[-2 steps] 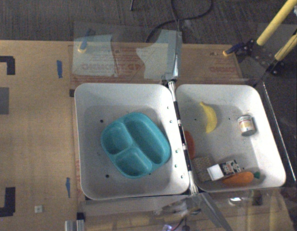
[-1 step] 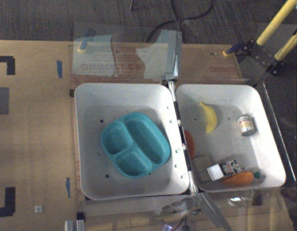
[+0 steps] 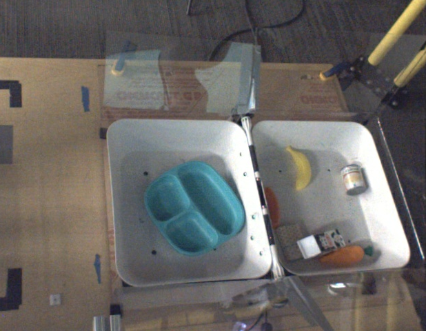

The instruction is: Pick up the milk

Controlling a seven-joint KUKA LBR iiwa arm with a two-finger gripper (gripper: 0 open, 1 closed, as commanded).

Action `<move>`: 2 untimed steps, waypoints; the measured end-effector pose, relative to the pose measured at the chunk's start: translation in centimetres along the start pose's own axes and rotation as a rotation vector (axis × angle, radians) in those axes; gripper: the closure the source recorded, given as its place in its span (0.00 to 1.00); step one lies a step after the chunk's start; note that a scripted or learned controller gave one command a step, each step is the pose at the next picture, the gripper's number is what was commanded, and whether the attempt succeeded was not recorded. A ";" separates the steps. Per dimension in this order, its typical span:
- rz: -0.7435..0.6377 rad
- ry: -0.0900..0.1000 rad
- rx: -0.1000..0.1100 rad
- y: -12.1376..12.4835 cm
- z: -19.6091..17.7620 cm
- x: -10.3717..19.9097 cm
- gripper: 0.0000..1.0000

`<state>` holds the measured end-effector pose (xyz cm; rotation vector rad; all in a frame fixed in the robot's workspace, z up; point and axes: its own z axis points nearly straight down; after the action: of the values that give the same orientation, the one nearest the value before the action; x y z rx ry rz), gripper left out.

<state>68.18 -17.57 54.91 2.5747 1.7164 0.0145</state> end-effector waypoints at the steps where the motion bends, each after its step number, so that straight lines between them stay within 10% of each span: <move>1: -0.004 -0.002 -0.005 0.0 -1.2 0.3 1.00; 2: 0.260 0.013 0.049 -1.5 11.4 -1.5 1.00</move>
<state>66.64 -18.76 43.54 2.8194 1.3901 -0.0012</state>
